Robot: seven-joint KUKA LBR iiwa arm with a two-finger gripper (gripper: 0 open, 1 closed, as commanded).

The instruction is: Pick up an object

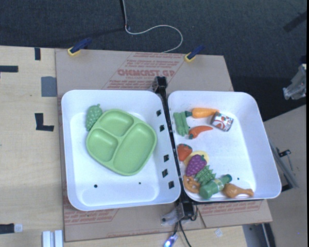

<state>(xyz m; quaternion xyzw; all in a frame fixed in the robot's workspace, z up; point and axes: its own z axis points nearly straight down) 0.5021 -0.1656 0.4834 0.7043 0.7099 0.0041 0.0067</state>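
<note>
The right bin (257,138) holds several toy foods. An orange carrot (203,112) and a red-and-white can (222,121) lie near its far side, with green beans (181,123) and a red-orange pepper (200,131) beside them. Toward the near side sit a red fruit (184,152), purple grapes (194,164), a leafy green piece (206,175), a green bottle shape (213,188) and an orange gourd (238,192). In the left bin (72,153) lie a green divided plate (121,148) and a green bunch (93,116). A grey piece of the arm (294,85) pokes in at the right edge, well off the bins.
Both bins rest on a cardboard sheet (144,71) held by blue-and-yellow clamps (80,46). A white cable (154,30) loops over the dark floor behind. Black clips run along the divider (167,138) between the bins.
</note>
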